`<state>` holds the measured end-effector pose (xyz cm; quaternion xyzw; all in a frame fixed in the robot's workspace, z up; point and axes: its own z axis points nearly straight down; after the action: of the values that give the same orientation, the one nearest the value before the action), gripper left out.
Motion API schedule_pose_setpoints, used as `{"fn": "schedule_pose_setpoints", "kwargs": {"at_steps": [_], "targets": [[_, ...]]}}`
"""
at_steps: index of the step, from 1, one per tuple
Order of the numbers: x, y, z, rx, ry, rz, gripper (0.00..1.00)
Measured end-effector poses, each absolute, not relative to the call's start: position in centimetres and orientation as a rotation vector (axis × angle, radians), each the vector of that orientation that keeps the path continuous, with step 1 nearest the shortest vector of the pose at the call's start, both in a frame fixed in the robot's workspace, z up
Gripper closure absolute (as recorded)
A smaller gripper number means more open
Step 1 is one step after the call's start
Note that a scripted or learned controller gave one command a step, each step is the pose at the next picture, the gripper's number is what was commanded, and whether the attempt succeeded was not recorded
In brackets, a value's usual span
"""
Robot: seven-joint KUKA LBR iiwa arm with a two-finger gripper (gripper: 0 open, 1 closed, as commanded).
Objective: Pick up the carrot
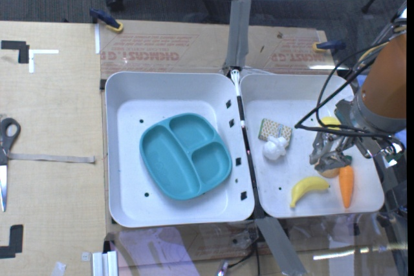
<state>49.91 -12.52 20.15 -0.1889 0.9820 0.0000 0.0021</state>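
Arm point(388, 84) cut off at right edge. Yellow thing point(331, 121) (behind cables) mostly hidden. Scissors point(6, 152) cut by left edge.

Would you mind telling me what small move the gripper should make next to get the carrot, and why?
Probably shift slightly toward the bin's right edge, then descend. The gripper hovers just left of the carrot's top, nearer the banana, so it seems off-centre.

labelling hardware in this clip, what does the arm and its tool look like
The arm is a rounded body with a broad orange section above a grey wrist. Several thin black cables loop off it over the right bin. The tool is a small cluster of grey metal parts and linkages, too cluttered to make out finer markings.
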Motion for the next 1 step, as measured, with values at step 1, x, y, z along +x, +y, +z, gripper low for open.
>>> {"fn": "schedule_pose_setpoints", "kwargs": {"at_steps": [1], "targets": [[54.61,-22.19,17.62,-0.504,3.096,-0.001,1.00]]}}
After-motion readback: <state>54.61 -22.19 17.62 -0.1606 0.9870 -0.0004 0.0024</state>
